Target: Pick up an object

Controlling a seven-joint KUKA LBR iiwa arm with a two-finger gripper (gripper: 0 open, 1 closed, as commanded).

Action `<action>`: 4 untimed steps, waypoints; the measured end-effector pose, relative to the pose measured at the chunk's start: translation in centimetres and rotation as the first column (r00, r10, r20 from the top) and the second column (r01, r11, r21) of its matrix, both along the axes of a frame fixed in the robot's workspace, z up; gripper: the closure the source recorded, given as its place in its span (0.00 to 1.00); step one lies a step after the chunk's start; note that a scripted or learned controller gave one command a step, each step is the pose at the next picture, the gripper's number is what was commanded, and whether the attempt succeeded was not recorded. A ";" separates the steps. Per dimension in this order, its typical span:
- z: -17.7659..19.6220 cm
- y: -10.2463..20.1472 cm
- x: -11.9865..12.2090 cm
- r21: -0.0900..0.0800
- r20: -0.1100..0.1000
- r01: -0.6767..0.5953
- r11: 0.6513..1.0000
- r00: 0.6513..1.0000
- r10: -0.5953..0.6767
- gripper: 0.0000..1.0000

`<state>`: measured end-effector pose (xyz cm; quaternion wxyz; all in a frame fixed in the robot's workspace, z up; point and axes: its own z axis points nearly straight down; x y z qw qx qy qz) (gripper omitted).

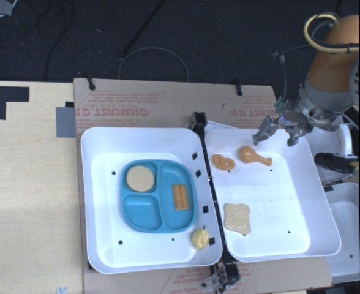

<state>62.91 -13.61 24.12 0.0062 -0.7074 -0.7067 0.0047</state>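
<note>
Over the far edge of the right bin [315,225], the end effector [278,130] hangs open and empty — nothing is picked up yet — with the drumstick [254,157] just below it and a pretzel [223,162] alongside.

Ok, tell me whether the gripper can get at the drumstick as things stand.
Probably yes: the gripper, fingers spread, hovers just above and right of the drumstick, which lies apart from the pretzel with nothing over it.

Grey arm reaching from right, hand [278,133] low, fingers spread
</note>
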 end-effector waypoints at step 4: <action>-15.3 0.8 -1.2 -0.001 0.008 0.000 1.000 1.000 0.000 0.00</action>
